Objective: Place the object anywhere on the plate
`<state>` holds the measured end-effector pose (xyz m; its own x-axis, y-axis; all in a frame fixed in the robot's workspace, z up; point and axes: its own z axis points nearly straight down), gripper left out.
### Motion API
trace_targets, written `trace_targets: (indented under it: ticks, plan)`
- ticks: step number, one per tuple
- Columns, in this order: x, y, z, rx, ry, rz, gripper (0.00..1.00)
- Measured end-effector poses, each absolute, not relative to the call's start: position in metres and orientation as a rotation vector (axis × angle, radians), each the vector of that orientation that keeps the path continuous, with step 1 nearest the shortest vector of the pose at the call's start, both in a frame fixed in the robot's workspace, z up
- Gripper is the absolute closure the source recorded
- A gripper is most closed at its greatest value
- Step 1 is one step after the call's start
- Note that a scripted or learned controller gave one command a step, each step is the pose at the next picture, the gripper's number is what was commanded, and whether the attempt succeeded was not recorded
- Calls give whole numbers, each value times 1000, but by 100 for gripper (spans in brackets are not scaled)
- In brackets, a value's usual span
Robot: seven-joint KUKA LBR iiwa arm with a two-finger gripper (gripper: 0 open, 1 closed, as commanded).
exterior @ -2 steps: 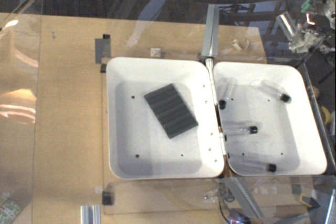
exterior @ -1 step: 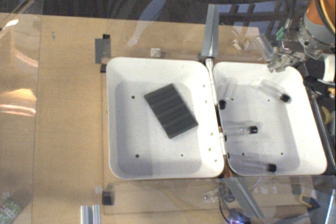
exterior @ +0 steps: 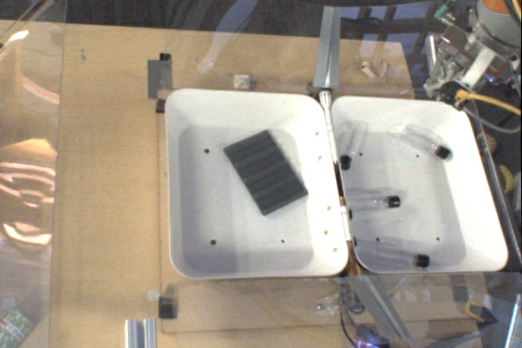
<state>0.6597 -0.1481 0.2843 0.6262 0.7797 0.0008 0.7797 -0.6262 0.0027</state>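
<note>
So far no pick has begun, by the look of it. On the wooden counter, the left white bin holds the dark grey ribbed rectangular plate, lying flat and askew. The right white bin holds four clear plastic tubes with black caps; the middle one lies nearest the plate. The gripper hangs above that bin's far right corner; its opening cannot be told. Next, it must descend onto a tube.

I'm working in a robotics lab: two white bins bolted side by side on a plywood bench, clear safety panels along its left edge, cables trailing at its far right corner.
</note>
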Motion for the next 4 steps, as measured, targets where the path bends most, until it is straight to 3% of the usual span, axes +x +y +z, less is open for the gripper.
trace_targets:
  ticks: [1, 2, 3, 4]
  plan:
    - [662, -153, 296, 2982, 986, 1, 100]
    - [599, -56, 285, 3084, 604, 5, 100]
    - [640, -60, 269, 3079, 622, 1, 100]
    - [655, -79, 278, 3091, 564, 2, 100]
